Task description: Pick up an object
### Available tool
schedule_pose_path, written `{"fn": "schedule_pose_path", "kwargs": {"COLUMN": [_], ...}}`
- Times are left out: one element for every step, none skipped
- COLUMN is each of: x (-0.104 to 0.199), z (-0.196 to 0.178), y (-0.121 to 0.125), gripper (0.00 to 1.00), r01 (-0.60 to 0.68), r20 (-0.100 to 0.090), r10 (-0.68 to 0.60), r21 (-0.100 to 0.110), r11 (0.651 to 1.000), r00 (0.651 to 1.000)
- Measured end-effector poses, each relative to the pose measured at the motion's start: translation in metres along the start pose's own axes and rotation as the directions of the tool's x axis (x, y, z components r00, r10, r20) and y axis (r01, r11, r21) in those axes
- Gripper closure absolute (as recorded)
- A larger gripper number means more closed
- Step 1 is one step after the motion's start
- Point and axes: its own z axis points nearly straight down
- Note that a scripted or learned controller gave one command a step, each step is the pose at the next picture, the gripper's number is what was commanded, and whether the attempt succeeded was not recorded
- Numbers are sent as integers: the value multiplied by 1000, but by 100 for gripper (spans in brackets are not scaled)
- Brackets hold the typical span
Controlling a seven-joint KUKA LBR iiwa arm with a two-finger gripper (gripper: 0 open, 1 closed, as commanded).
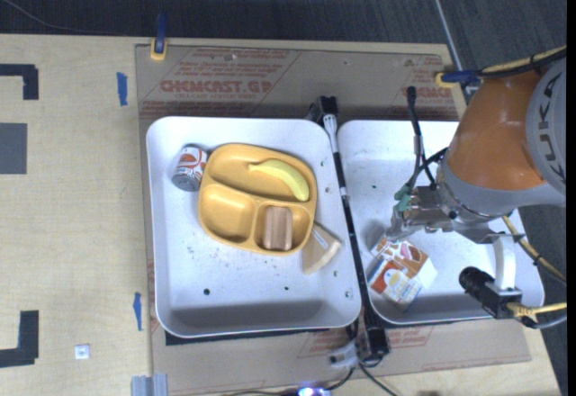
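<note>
From above, two white bins sat side by side. The left bin (171, 232) held a yellow divided plate (256, 198) near its middle, with a banana (283, 178) in the upper compartment and a brown block (276, 228) in the lower right one. A small can (188, 167) lay touching the plate at ten o'clock, and a pale wedge (320, 250) rested at the plate's four o'clock. In the right bin (373, 160), the gripper (416, 216) hung just above a red-and-white carton (400, 271), which lay tilted at six o'clock of it. Whether the claw was apart or together could not be told.
</note>
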Motion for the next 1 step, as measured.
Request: {"fn": "schedule_pose_path", "kwargs": {"x": [-39], "z": [14], "y": [0], "gripper": [100], "r01": [0], "r20": [0], "r10": [0], "r21": [0], "r11": [1000], "r00": [1000]}}
